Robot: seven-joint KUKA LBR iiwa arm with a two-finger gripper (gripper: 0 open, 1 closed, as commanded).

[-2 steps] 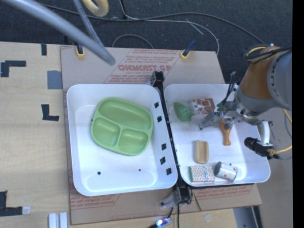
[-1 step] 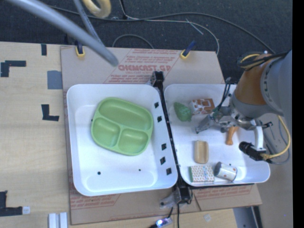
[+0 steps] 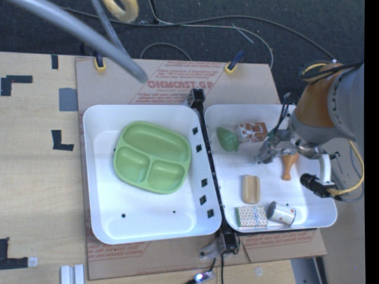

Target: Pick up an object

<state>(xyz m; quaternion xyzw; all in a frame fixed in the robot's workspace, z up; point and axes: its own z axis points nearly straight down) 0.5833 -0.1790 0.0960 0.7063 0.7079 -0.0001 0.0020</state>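
Observation:
My gripper (image 3: 267,154) hangs low over the right bin (image 3: 308,218), near its middle right, on the grey arm with the orange band. An orange carrot-like piece (image 3: 288,165) lies just right of it. A brown and white packet (image 3: 251,132) sits up and left of the gripper, beside a green lump (image 3: 227,139). A tan block (image 3: 250,189) lies below the gripper. A patterned box (image 3: 252,216) and a silver can (image 3: 280,213) rest by the bin's front edge. Nothing shows between the fingers.
The left bin (image 3: 100,212) holds a green divided plate (image 3: 153,157). A black divider (image 3: 204,158) runs between the bins. Cables and a grey pole cross the top of the view.

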